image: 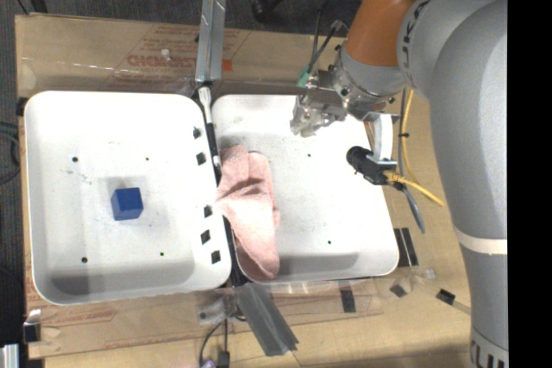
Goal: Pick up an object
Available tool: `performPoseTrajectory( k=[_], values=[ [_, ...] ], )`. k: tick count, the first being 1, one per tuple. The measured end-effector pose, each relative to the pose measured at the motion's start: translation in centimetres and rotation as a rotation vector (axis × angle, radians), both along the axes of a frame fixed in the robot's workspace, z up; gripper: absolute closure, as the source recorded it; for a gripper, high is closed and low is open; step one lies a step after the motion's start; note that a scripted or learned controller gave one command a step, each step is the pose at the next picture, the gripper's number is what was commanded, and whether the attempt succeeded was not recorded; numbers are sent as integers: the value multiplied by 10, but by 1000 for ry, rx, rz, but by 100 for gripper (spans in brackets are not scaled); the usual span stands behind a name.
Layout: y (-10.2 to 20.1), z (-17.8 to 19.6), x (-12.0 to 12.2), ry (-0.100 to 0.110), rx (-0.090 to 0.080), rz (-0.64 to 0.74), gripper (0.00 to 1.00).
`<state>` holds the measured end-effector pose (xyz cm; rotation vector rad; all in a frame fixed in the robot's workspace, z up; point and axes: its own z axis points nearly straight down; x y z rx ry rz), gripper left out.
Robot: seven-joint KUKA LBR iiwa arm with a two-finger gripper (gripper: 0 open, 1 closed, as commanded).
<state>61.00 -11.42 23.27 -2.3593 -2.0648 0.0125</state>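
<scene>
Brown cardboard covers the bench (103, 56), with two white bins side by side on it. From the right edge the grey arm (457, 99) reaches in, its orange band (384, 21) above the wrist, bent down over the far side of the right bin (345, 220). Its gripper (306, 123) hangs just above that bin's floor near the far rim (whether the fingers are spread or pressed together cannot be told). A pink cloth (250, 207) lies along the right bin's left wall, lapping onto the divider. A blue cube (128, 202) sits in the left bin (52, 142), toward its near side.
</scene>
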Motion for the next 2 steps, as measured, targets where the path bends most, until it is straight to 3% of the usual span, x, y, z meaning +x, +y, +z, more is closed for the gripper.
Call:
performPoseTrajectory(
  k=[1,2],
  values=[
    [22,121,17,-8,0,-235,100],
    [0,53,19,-5,1,-52,100]
  ],
)
